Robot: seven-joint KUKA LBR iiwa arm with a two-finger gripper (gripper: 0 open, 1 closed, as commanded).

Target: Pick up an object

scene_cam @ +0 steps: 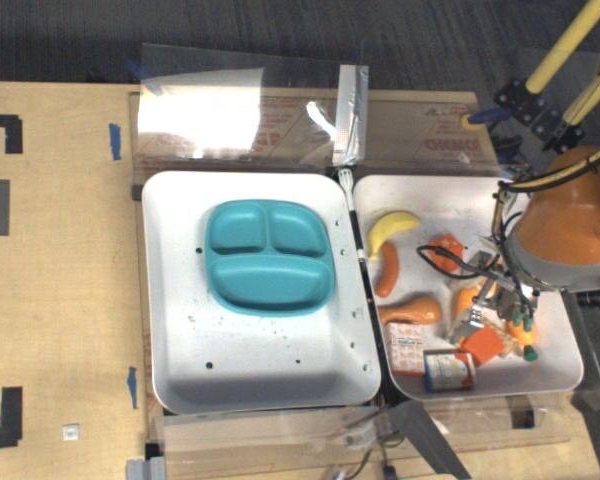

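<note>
The right bin (565, 368) holds several toy foods: a yellow banana (393, 226), an orange-red sausage (387, 268), an orange bun-like piece (412, 313), a white and red carton (405, 346), a small can (448, 370) lying on its side, an orange block (483, 345) and a small carrot (526, 336). My gripper (483, 306) hangs low over the bin's right half, just above the orange block and beside an orange piece (464, 298). The arm's orange band (565, 228) hides part of the bin behind it.
The left bin (170, 368) carries a teal divided plate (270, 255). A metal divider (358, 258) separates the two bins. Clear plastic sheeting (240, 118) stands behind them. Black cables (442, 260) trail across the right bin near the gripper.
</note>
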